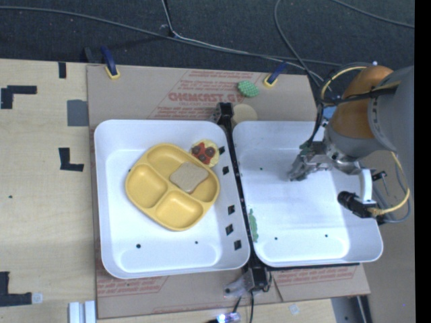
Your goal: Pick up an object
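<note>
A yellow divided plate (161, 197) lies in the left bin (114, 247). A tan slice of bread (188, 176) rests on the plate's right compartment. A small round item with dark red pieces (205, 151) sits at the plate's upper right edge. A thin green object (252, 224) lies by the left wall of the right bin (303, 247). My gripper (300, 170) hangs low over the upper middle of the right bin, fingers pointing down-left, with nothing visible between them. The grey arm with its orange band (360, 106) comes in from the right.
A green dotted item (247, 89) lies on the cardboard behind the bins. Blue and yellow clamps (109, 64) hold the cardboard's back edge. Black clips (225, 116) sit along the divider between the bins. Cables run across the dark floor above.
</note>
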You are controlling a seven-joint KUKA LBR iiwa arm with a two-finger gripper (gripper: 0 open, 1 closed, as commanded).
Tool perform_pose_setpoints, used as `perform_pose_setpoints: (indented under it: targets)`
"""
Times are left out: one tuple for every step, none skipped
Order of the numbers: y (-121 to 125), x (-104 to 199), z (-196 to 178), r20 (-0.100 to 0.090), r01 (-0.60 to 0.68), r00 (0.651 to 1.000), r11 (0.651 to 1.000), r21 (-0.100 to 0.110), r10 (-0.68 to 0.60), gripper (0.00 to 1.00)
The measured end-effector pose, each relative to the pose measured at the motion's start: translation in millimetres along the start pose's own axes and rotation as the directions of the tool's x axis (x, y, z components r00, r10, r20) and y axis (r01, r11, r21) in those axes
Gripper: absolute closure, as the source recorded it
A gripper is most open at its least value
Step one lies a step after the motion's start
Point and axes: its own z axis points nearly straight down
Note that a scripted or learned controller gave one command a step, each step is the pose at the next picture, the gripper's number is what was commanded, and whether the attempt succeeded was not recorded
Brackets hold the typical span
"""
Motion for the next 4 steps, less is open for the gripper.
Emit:
perform_pose_setpoints:
  targets:
    - [-1.1, -4.3, -62.6, -0.003, -0.002, 1.0, 1.0, 0.0, 0.002, 1.0]
    - [0.5, -4.6, -110.8, -0.003, -0.001, 1.0, 1.0, 0.0, 0.001, 1.0]
    - [20.3, 53.9, -116.0, -0.006, 0.005, 1.0, 1.0, 0.005, -0.005, 1.0]
    - [33.4, 107.4, -127.5, -0.007, 0.004, 1.0, 1.0, 0.005, -0.004, 1.0]
